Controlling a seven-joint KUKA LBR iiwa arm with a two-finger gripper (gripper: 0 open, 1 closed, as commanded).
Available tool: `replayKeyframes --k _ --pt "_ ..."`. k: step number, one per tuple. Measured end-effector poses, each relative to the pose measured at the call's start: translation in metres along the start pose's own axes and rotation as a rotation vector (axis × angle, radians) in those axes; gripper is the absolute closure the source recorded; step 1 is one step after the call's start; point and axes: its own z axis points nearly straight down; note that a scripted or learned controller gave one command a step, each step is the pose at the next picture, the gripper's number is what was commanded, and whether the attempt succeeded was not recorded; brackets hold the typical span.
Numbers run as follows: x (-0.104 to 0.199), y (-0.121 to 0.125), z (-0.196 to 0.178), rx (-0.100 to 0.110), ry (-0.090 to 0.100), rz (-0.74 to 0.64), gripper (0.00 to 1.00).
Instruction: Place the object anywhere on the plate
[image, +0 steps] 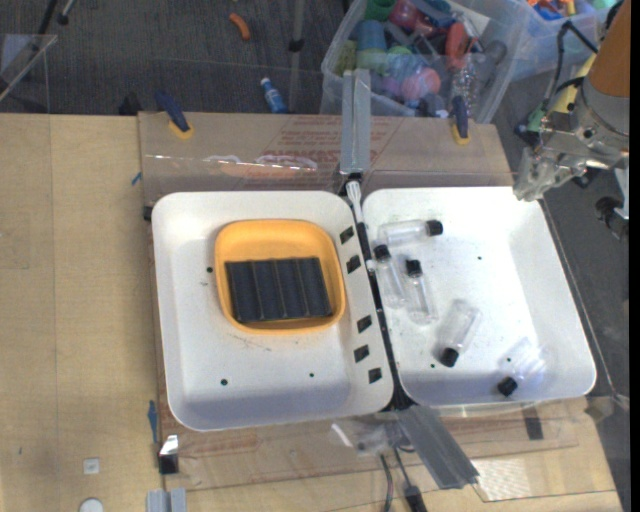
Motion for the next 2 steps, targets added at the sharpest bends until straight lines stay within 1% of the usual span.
replayKeyframes --k 1,2 --pt "-0.038 0.006 -0.093 -0.003 -0.001 -0.243 1.00" --pt "-0.053 0.009 -0.161 -0.004 -0.002 -0.531 1.00"
